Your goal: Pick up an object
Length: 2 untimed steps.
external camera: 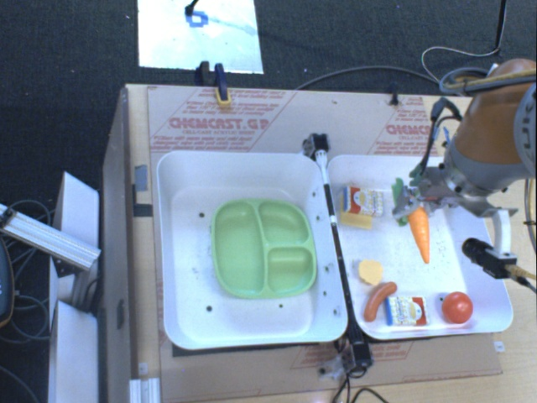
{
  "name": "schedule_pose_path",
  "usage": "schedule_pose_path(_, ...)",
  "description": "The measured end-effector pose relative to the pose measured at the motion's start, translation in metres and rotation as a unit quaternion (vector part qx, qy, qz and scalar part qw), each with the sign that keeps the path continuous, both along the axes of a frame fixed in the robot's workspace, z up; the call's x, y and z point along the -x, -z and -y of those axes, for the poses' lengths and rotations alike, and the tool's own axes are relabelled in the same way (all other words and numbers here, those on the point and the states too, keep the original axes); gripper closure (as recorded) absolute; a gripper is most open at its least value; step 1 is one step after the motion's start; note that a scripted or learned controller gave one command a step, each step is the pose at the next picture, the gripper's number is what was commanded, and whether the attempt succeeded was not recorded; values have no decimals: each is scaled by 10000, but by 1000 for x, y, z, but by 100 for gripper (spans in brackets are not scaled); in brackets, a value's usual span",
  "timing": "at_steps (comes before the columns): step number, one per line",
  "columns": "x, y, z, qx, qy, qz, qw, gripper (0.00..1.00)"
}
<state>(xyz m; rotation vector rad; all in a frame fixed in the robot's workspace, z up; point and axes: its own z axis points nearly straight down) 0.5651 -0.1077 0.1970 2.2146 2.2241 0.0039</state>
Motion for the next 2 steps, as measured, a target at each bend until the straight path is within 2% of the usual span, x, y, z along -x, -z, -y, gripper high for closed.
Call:
schedule_pose_path(1,58,6,19,1,16,-14,10000,100)
schedule_pose_path(2,78,-51,-52,-3,4,-5,10000,100)
